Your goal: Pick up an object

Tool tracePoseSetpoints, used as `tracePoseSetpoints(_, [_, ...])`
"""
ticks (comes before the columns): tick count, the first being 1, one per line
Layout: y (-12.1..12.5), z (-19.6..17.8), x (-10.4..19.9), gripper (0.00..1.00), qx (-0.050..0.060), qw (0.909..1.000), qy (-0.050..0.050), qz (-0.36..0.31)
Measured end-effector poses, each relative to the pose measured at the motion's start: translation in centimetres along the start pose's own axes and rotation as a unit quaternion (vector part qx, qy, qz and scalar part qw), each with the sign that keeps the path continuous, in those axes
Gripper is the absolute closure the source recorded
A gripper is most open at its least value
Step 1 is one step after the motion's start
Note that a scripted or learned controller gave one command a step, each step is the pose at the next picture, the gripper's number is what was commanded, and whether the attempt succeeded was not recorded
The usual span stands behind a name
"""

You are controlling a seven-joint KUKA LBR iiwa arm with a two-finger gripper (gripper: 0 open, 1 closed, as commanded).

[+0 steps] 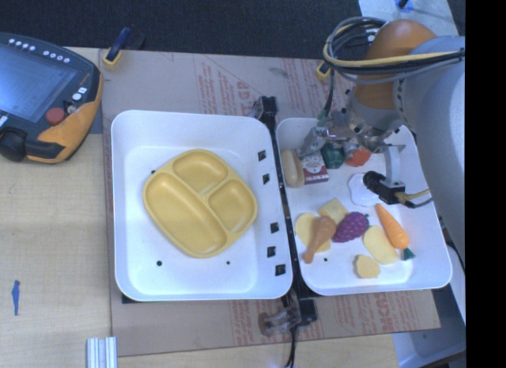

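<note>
Gripper [336, 141] seemingly just above small carton [315, 170]

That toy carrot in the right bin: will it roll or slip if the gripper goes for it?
The carrot looks like smooth moulded plastic, so probably stiff, light and a bit slippery. Its round, tapered body may roll in an arc if nudged. It lies against a yellow piece, which might block rolling that way.
</note>
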State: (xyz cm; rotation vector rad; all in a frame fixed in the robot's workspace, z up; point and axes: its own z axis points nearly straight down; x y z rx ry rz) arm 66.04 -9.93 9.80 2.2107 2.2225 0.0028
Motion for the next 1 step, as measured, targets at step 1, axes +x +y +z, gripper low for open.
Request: tracePoseSetpoints(1, [0.02, -1.36, -0.26, 1.0, -0.001, 1.0, -0.002, -0.001])
